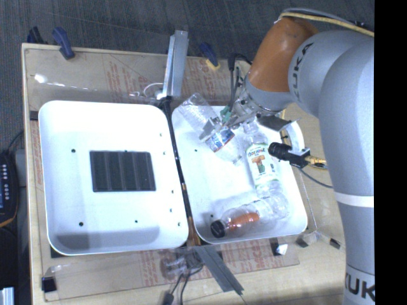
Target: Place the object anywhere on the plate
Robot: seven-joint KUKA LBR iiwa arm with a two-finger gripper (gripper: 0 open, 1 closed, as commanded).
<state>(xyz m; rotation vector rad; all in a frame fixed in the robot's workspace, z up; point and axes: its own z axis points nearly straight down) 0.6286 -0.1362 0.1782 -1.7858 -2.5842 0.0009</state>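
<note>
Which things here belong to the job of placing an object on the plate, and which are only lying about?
For the job:
- gripper, over the right bin
- clear bottle under the gripper
- dark plate in the left bin

Lying about:
- bottle with an orange label
- bottle with a black cap
- blue clamps

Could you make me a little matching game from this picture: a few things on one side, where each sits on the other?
Things:
1. dark plate
2. black-capped bottle
3. orange-label bottle
4. gripper

Places:
A. lying along the right bin's near edge
B. in the left bin's middle
C. over the right bin's far end
D. along the right bin's right side

Pairs: 1-B, 2-A, 3-D, 4-C
</note>
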